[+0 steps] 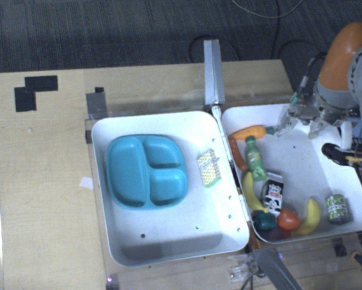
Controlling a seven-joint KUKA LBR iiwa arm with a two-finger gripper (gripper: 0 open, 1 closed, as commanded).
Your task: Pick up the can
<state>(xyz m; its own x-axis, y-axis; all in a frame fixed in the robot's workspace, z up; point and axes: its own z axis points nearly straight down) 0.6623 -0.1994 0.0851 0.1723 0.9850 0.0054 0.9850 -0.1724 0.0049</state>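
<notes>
Wooden bench, two white bins side by side. One can (336, 208) stands upright in the right bin's (298, 154) near right corner, beside a banana (310, 216). The gripper (304, 119) hovers over that bin's far edge, so the can lies toward the near edge from it, well apart; whether it's open or closed, I cannot tell. Left bin (178, 238): one blue tray (146, 171), one sponge (208, 168).

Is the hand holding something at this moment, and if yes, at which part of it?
Nothing is seen held. The hand is at the right bin's far edge; the can lies apart, near its front corner.
</notes>
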